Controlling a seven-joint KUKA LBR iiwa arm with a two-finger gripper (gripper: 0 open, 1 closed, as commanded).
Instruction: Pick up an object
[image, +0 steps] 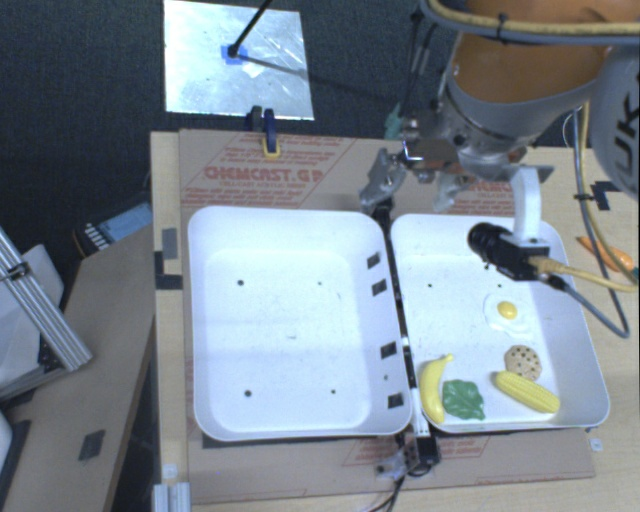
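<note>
I see the gripper (413, 189) hanging above the far rim where the two bins meet, fingers spread apart with nothing between them. The banana (433, 388), green leaf (463, 399), corn (526, 392), cookie (521, 360) and fried egg (506, 311) sit well apart from it at the right bin's (440, 255) near side, so I judge no target chosen yet.
</note>
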